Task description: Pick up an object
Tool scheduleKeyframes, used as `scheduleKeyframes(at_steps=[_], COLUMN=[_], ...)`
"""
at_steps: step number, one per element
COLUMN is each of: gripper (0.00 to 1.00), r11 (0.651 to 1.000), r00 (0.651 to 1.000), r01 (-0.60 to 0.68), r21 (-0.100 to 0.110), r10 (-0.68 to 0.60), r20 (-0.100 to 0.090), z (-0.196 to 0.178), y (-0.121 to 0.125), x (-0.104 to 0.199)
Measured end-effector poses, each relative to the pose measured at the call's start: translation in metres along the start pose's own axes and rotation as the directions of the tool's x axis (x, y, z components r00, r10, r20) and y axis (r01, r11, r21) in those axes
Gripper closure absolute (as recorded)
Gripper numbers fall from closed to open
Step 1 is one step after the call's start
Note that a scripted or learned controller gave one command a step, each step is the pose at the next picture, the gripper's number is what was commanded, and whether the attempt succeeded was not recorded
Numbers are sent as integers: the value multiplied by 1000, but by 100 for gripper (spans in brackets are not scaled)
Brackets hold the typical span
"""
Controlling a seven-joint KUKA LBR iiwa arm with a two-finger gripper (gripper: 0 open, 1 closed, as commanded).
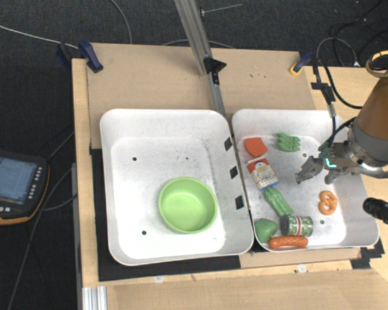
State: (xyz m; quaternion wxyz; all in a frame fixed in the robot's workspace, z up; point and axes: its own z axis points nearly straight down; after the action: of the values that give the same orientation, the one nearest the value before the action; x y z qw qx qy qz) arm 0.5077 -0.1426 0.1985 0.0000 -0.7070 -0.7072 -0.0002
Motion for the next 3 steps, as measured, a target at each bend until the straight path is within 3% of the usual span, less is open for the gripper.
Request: scheduleKeyframes(at_steps=[1,3], gripper=[0,0], r11=[1000,1000], r00=[1000,1000], r01=[0,0], r21=[0,3], r10=[0,0], r20=[0,0], z=[0,95], y=[0,4], x=[0,1])
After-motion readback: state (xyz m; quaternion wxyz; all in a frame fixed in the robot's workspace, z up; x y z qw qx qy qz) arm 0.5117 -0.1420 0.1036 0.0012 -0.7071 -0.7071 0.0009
